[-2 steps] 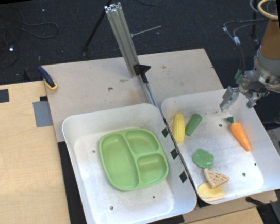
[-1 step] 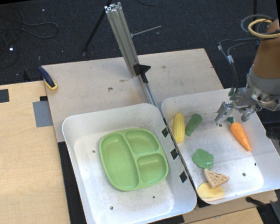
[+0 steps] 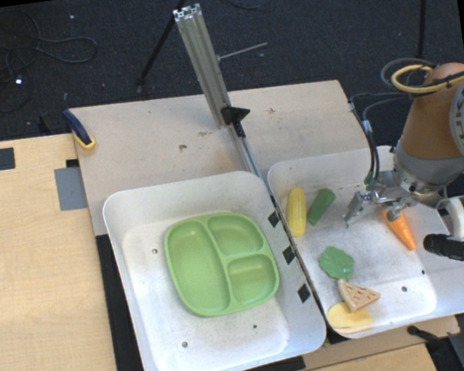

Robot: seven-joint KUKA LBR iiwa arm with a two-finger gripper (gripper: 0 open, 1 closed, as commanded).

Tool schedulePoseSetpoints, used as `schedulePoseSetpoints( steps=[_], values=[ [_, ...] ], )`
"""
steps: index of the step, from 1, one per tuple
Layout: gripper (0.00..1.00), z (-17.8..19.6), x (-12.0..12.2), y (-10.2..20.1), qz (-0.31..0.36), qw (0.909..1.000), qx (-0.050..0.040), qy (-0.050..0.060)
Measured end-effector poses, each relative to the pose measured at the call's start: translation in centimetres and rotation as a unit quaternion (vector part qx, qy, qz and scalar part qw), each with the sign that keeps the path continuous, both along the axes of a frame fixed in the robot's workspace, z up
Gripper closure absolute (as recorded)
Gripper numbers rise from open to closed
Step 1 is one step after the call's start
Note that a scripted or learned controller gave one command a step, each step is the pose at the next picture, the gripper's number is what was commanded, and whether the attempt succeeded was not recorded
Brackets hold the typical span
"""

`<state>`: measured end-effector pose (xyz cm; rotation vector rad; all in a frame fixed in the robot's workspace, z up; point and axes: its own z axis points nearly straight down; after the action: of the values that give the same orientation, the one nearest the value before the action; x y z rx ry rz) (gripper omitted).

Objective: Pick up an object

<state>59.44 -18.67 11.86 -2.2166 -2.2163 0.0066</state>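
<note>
My gripper [image 3: 375,209] hangs over the right bin [image 3: 443,300], near its far right side, with its fingers spread open and nothing between them. An orange carrot [image 3: 402,231] lies just below and right of it, close to one fingertip [image 3: 397,212]. A yellow corn cob [image 3: 296,210] and a green pod [image 3: 319,203] lie to the gripper's left. Further toward the front are a green leafy piece [image 3: 337,261], a tan wedge [image 3: 358,294] and a yellow piece [image 3: 348,317].
The left bin [image 3: 151,339] holds a green divided plate [image 3: 222,262]. A metal post [image 3: 207,67] rises behind the bins, and black clips [image 3: 287,254] sit along the wall between them. Cables hang at the arm's right.
</note>
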Motion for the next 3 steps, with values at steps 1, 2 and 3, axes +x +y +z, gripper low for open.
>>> schedulePoseSetpoints(
  steps=[1,2,3],
  values=[
    [0.0,-2.8,0.2,0.1,0.0,1.0,-0.0003,-0.004],
    [1.0,-1.6,0.3,0.1,0.0,1.0,0.0004,-0.007],
    [1.0,3.6,0.4,-1.0,-0.001,1.0,-0.0019,-0.005]
  ],
)
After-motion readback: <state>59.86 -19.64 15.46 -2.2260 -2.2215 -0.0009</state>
